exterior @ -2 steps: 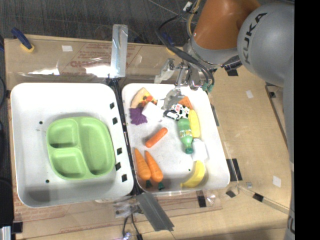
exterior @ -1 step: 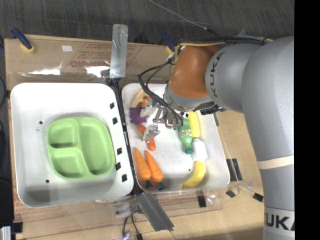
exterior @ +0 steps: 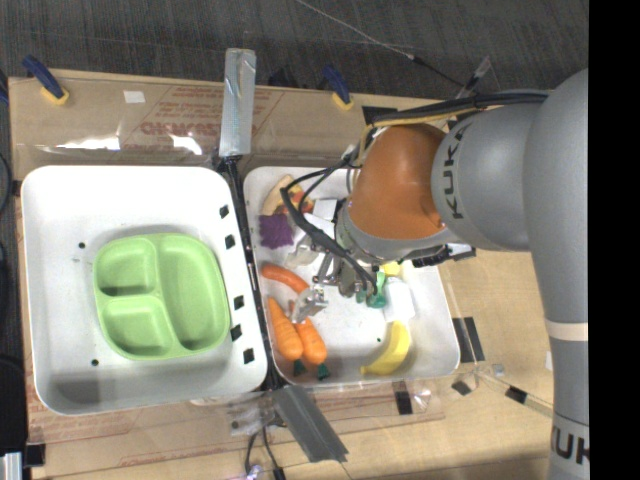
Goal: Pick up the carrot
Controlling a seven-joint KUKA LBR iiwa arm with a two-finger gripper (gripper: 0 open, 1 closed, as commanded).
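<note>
Above the carrots my gripper hovers, finger state indiscernible; two touching carrots risk a glancing, failed grasp.

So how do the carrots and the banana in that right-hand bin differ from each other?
The carrots are orange with dark green stem ends, while the banana is yellow. The carrots are straight and lie as a pair side by side near the bin's left wall; the banana is curved and lies alone toward the right. The gripper hangs just above the carrots, away from the banana. Both lie in the right bin, near its front edge.
</note>
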